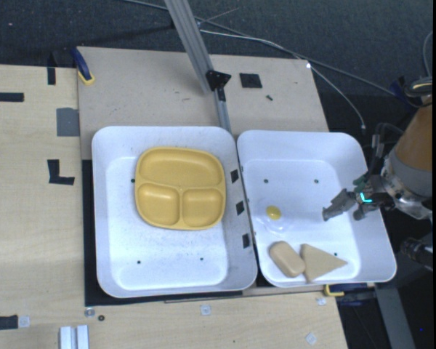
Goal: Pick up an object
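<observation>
From my seat I see the end effector (339,206) at the right of the frame, over the right-hand bin (291,147), just inside its right wall; a dark finger (336,206) points left toward the bin's middle, and a small green light glows behind it. I cannot tell whether the fingers are apart or together, and nothing shows between them. The arm (414,158), with its orange band, comes in from the right edge of the frame. In the right bin, a small yellow ball (274,212) sits near the centre, well left of the finger, with bare white floor between them. Along the bin's lower edge lie a tan rounded block (285,259) and a tan wedge (322,262), side by side and about touching, close to the lower wall. The upper half of this bin is open floor. The left-hand bin (116,267) carries a yellow divided plate (180,187) in its upper part, with room below it and along its left side. The two bins meet at a shared edge down the middle of the frame. A grey pole (192,38) slants from the top of the frame down to that seam. The pale wooden surface (29,217) spreads to the left and above the bins.
</observation>
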`<action>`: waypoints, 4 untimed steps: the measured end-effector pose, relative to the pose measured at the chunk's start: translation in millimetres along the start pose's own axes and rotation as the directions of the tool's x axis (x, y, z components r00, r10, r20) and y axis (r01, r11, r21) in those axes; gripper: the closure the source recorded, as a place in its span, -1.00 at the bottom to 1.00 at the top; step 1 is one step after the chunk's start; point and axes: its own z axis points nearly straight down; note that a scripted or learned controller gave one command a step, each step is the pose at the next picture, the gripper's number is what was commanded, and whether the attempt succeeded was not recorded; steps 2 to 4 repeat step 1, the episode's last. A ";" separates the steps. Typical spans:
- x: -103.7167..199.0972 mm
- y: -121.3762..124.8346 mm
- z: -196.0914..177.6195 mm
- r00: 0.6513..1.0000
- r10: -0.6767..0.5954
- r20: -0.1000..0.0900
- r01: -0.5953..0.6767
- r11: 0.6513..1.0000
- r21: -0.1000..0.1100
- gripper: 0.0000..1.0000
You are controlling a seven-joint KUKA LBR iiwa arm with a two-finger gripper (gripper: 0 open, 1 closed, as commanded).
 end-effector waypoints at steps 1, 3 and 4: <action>-0.1 0.7 -0.8 1.000 0.000 0.001 0.000 1.000 -0.003 -1.00; -0.1 0.7 -0.8 1.000 0.000 0.001 0.000 1.000 -0.003 -1.00; -0.1 0.7 -0.8 1.000 0.000 0.001 0.000 1.000 -0.003 -1.00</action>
